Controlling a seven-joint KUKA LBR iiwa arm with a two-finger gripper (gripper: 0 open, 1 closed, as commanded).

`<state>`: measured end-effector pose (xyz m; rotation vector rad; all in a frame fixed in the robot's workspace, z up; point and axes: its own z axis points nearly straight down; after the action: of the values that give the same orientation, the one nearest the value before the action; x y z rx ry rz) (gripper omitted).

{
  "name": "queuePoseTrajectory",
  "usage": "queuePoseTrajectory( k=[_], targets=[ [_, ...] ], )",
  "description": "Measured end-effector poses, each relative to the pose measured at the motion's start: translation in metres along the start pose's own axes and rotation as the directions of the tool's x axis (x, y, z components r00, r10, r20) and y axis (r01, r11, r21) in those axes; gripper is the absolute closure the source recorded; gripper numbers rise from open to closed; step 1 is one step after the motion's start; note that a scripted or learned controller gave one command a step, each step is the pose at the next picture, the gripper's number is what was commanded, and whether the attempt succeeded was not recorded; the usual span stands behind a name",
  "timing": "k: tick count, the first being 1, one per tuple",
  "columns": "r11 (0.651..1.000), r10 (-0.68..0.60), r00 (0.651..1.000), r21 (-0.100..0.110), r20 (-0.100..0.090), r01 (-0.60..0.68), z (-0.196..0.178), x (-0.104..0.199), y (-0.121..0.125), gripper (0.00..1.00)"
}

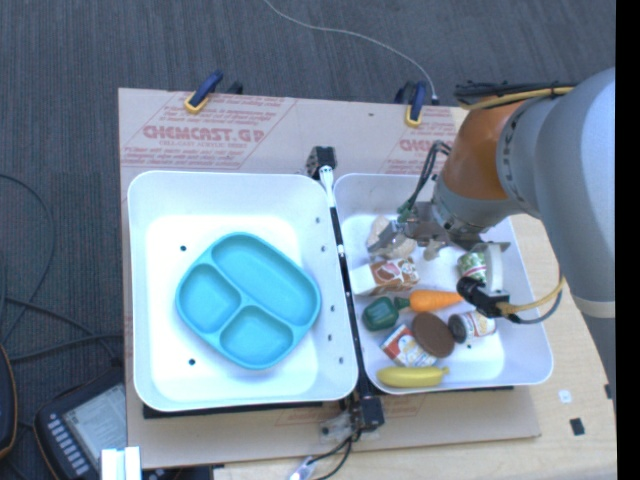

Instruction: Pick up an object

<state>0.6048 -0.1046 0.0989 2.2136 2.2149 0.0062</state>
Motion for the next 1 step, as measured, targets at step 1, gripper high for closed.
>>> queuePoseTrajectory(
  k=[1],
  targets=[
    [1.0,0.0,1.0,0.0,0.0,0.0,-0.01,0.0002,0.0003,1.0]
  ],
)
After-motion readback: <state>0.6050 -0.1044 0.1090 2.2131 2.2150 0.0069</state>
